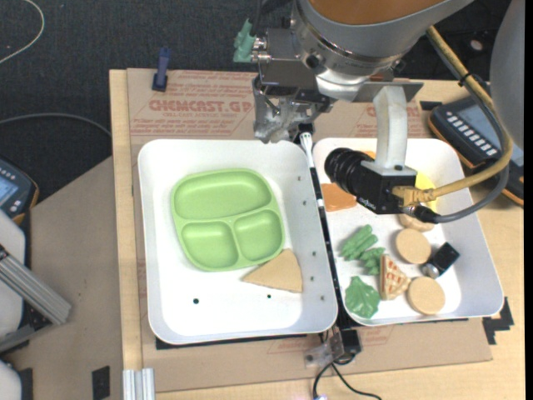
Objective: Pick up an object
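My gripper (283, 125) hangs over the back rim of the left bin (158, 248), near the divider between the two bins. I see nothing held in it. Below it in the left bin lie a green divided plate (225, 219) and a tan wedge (275, 273). The right bin (479, 282) holds an orange piece (336, 197), green pods (360, 247), a green leaf (362, 297), a pizza slice (391, 275), two tan round discs (412, 246) (426, 295) and a small black block (441, 258).
A black cylinder (362, 180) on a white bracket (391, 132) hangs from the arm over the back of the right bin, hiding part of it. A yellow cable (466, 186) runs off it to the right. A handheld pendant (470, 132) lies at the back right.
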You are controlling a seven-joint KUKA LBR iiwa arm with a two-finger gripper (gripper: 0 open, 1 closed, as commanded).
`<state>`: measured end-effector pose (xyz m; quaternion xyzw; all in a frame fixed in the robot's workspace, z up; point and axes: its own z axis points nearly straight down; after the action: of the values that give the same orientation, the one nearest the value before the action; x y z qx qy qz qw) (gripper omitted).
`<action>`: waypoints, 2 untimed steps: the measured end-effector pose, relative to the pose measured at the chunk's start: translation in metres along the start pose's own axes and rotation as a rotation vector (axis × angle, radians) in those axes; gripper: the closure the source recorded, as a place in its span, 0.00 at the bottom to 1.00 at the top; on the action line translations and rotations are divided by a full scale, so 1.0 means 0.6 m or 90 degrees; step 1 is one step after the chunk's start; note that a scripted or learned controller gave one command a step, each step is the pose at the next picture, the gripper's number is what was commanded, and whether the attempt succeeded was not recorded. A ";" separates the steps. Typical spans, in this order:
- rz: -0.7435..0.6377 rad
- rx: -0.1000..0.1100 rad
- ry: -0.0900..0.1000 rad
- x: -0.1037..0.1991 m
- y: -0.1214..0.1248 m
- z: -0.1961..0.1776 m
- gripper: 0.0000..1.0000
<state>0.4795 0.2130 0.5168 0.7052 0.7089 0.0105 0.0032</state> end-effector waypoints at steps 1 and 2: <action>0.001 0.010 -0.006 0.000 0.000 -0.001 1.00; 0.001 0.008 -0.005 0.001 0.001 -0.018 1.00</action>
<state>0.4798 0.2133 0.5278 0.7057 0.7085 0.0032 0.0016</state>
